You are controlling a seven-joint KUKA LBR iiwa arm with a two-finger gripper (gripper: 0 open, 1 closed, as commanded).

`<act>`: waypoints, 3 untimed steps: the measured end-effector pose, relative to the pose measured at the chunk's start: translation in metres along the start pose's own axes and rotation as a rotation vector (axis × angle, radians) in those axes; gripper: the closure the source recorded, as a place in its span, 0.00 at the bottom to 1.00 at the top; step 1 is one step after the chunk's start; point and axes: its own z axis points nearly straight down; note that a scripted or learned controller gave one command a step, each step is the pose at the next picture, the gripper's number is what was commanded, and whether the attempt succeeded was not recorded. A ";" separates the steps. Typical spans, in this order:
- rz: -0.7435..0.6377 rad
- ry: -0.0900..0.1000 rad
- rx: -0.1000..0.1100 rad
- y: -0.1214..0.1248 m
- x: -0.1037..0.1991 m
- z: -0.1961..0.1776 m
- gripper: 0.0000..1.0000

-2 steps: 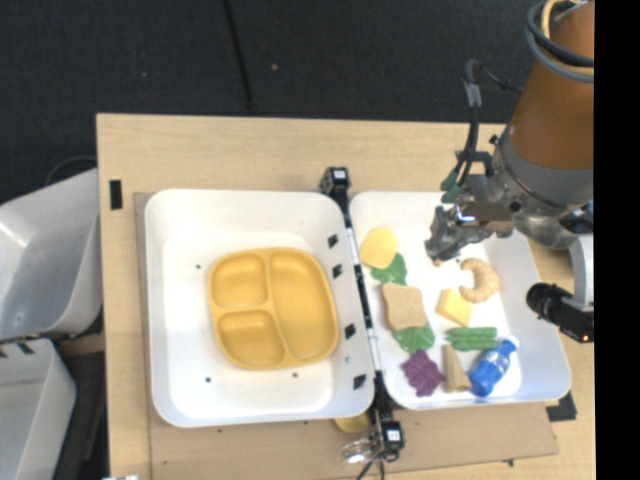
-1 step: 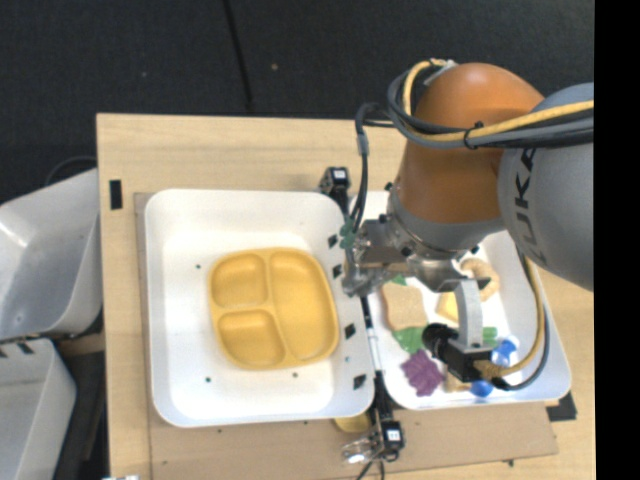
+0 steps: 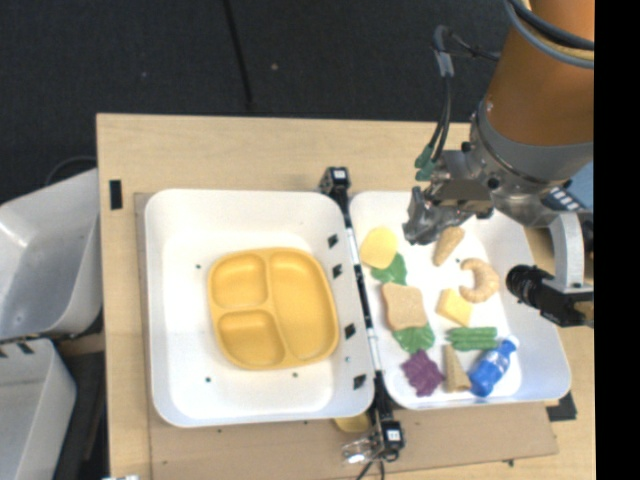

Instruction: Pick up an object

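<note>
A view from above and at a slant onto a pale wooden surface (image 3: 120, 148) that carries two shallow white bins side by side, joined along a black-clipped seam.

The left bin (image 3: 180, 368) holds a yellow divided tray (image 3: 272, 306) with three compartments, lying flat near the bin's middle.

The right bin (image 3: 535, 358) holds a scatter of small toy foods. Nearest the seam is a round yellow piece (image 3: 378, 247), with a green leafy piece (image 3: 396, 270) touching its lower edge. Below them lies a tan slice of bread (image 3: 405, 306), then another green piece (image 3: 414, 338) and a purple bunch of grapes (image 3: 422, 372). To the right are a tan elongated piece (image 3: 448, 245), a curved croissant (image 3: 479, 281), a yellow cheese wedge (image 3: 453, 308), a green bean pod (image 3: 471, 337), a tan wedge (image 3: 457, 370) and a blue bottle-shaped toy (image 3: 491, 367) near the bin's lower edge.

The grey arm with its orange band reaches in from the upper right. Its dark gripper (image 3: 428, 224) hangs over the upper part of the right bin, just beside the top end of the tan elongated piece and near the round yellow piece. Whether the gripper is spread or closed cannot be made out, and nothing is seen held in it.

Beyond the surface the floor is dark carpet, crossed by a thin cable. A white plastic container (image 3: 45, 253) stands off the surface's left edge.
</note>
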 end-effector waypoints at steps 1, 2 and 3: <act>0.004 -0.002 0.015 -0.002 -0.028 0.037 1.00; 0.006 -0.003 0.015 -0.002 -0.077 0.072 1.00; -0.006 -0.003 0.014 -0.001 -0.075 0.061 1.00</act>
